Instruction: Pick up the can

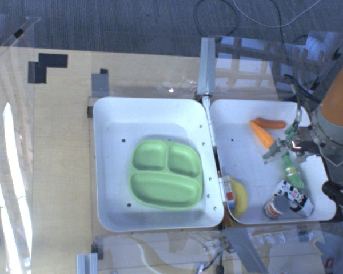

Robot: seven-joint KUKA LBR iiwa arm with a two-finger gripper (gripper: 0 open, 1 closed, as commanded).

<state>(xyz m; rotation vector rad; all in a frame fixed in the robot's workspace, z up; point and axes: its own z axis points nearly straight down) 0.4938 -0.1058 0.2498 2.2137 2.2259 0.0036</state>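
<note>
From my seat, the bench [51, 170] carries both white bins side by side. The left bin [111, 124] holds a green divided tray [166, 173], sitting a little toward the bin's near right corner, three compartments facing up.

The arm [338, 104] reaches in from the right, its orange band above the wrist, hanging over the right bin's [234, 124] right edge. The claw [279, 147] sits over the middle right of that bin; I can make out metal fingers [271, 153] pointing left, but whether they are parted or pressed together I cannot tell from here. I see nothing between them.

The can [281, 203] lies tipped on its side in the near right corner of the right bin, black and white label, open end toward the near edge. A green bottle [291, 173] lies just behind it, under the claw. A banana [238, 197] rests against the bin's left wall near the near left corner. Two carrots: one [262, 133] slanting, the other [268, 123] flat beside it, toward the far edge.
</note>
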